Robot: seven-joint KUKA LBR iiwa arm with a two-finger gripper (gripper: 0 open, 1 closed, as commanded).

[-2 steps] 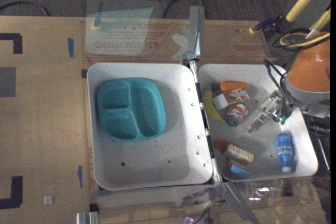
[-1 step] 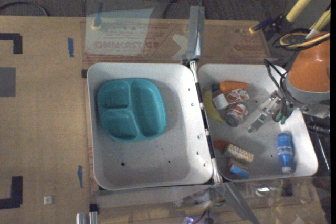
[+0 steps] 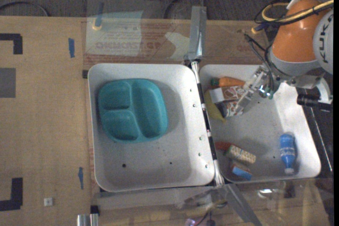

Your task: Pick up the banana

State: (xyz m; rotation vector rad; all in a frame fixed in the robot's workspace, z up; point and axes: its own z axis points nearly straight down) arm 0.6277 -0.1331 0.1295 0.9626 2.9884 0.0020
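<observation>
Claw point(image 3: 239, 106) over the right bin point(image 3: 304, 164)
Banana point(image 3: 213, 109) lies by the bin's left wall, just beside the claw; whether its grip is spread or pressed together, I cannot tell

End effector point(image 3: 239, 108) over banana point(image 3: 213, 109), right bin point(image 3: 304, 137).

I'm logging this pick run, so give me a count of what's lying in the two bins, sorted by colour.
Teal: 1, divided plate
Blue: 1, bottle
Yellow: 1, banana
Orange: 1, item
Brown and white: 1, packet
Small mixed pieces: 2, and
Total: 7
</observation>
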